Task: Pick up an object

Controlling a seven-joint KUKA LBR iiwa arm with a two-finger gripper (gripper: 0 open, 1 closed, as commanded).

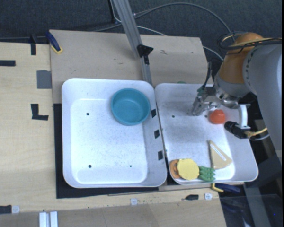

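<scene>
My gripper (199, 109) hangs low over the back part of the right bin (189, 131), its fingers pointing down toward the bin floor with nothing visible between them. A red ball (217, 117) lies just to its right, close beside the wrist. At the bin's front sit a yellow round piece (188, 169) on an orange disc, a green toy (208, 174), and a tan wedge (219, 157). A blue bowl (130, 106) rests at the back of the left bin (99, 150).
A grey metal pole (132, 30) slants down from the top to the seam between the bins. Black cables loop over the bench behind the right bin. The arm's grey body and orange band fill the right side.
</scene>
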